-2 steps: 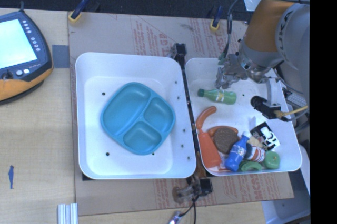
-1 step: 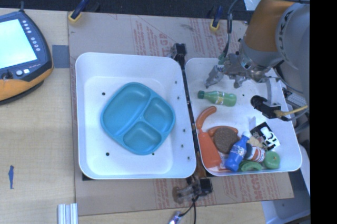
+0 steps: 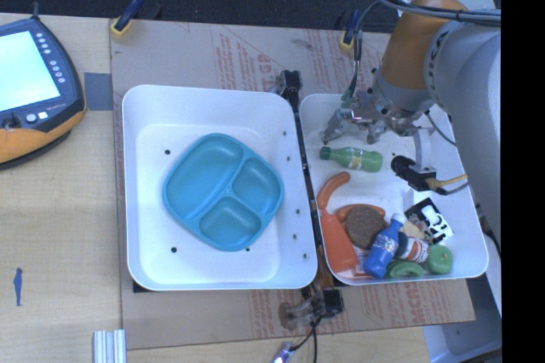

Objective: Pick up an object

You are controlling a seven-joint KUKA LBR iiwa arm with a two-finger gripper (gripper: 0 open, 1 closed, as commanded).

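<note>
My gripper hangs over the far end of the right bin, its fingers spread open with nothing between them. Just in front of it a green bottle lies on its side. Nearer the front of this bin lie an orange spatula, a brown round piece, a blue bottle, a black-and-white item and green pieces.
The left bin holds a blue divided plate. An orange-edged control pendant rests on the bench at the far left. The arm covers the right bin's far right corner.
</note>
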